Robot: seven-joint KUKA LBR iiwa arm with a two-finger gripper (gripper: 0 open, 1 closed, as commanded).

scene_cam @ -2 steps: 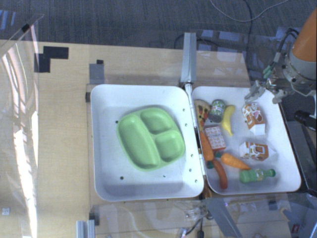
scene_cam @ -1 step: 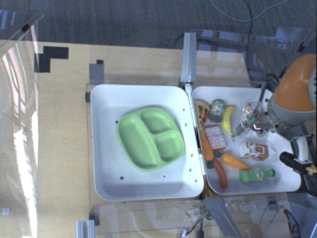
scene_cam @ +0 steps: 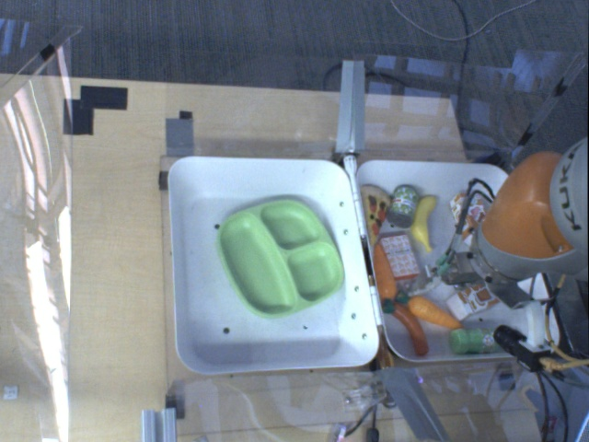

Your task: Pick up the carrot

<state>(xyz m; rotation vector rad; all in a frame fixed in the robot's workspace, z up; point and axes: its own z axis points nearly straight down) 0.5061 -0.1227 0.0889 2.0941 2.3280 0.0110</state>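
The carrot (scene_cam: 433, 313) is a short orange taper lying in the front part of the right bin (scene_cam: 479, 170), pointing right. My gripper (scene_cam: 455, 266) hangs over the middle of that bin, under the orange-banded wrist (scene_cam: 529, 217). It is slightly behind and to the right of the carrot. Nothing shows between it and the carrot, and dark cables and wrist parts hide its tips.
The right bin also holds a pizza slice (scene_cam: 374, 206), a can (scene_cam: 402, 204), a banana (scene_cam: 423, 222), a patterned box (scene_cam: 398, 256), a long orange piece (scene_cam: 384, 273), a reddish sausage (scene_cam: 412, 331) and a green item (scene_cam: 472, 341). A green divided plate (scene_cam: 281, 258) lies in the left bin (scene_cam: 198, 274).
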